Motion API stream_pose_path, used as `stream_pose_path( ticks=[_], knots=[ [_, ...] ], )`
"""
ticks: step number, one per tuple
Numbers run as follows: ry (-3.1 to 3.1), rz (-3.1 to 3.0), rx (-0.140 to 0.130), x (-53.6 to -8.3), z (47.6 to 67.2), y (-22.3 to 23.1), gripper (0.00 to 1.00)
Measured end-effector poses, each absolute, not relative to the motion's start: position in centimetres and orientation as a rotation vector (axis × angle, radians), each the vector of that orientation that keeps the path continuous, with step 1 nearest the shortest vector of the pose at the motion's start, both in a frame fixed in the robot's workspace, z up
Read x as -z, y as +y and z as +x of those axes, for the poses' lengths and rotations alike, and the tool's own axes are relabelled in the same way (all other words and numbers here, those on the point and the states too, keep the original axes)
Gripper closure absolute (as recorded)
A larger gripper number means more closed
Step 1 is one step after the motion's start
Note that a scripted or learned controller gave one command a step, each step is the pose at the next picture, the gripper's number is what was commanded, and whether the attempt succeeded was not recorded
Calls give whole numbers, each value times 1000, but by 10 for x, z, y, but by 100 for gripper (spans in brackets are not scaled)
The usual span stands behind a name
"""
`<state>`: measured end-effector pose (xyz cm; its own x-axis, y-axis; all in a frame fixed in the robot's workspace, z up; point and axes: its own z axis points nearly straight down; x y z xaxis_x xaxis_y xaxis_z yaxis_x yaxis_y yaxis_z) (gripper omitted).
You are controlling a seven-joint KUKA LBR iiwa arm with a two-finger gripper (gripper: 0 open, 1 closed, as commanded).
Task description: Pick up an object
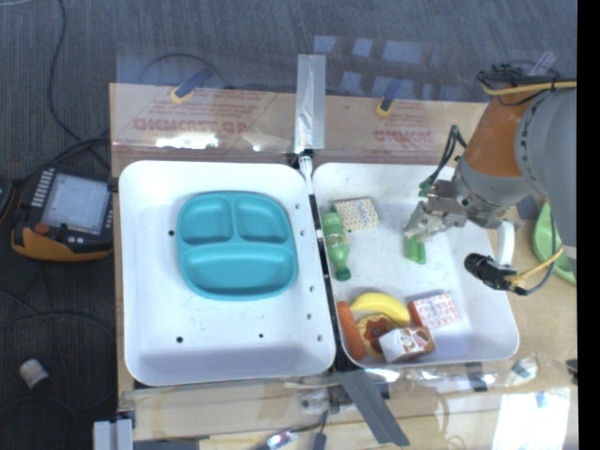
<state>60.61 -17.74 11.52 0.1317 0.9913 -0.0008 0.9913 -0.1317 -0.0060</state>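
You see gripper (424,228) low in right bin (487,340), fingers straddling small green object (415,248); closed or not, cannot tell; positioned for pick

left of your bench: teach pendant (64,216), on carpet (141,17)
behind your bins: taped cardboard (216,120)
bottom-left floor: small grey object (33,372)

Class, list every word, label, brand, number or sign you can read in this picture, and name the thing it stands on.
Nothing can be read for certain.
Red print on the cardboard sheet behind the bins: upside down and blurred.
Red and white carton: label too small.
Pink patterned box: print too small.
Speckled box: no legible text.
Handheld pendant on the floor: screen glare, unreadable.
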Motion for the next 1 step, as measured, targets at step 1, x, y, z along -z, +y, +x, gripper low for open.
stream_pose_path(
  ticks=[1],
  knots=[
    [-2215,-2227,0,-210,602,-158,100]
  ],
)
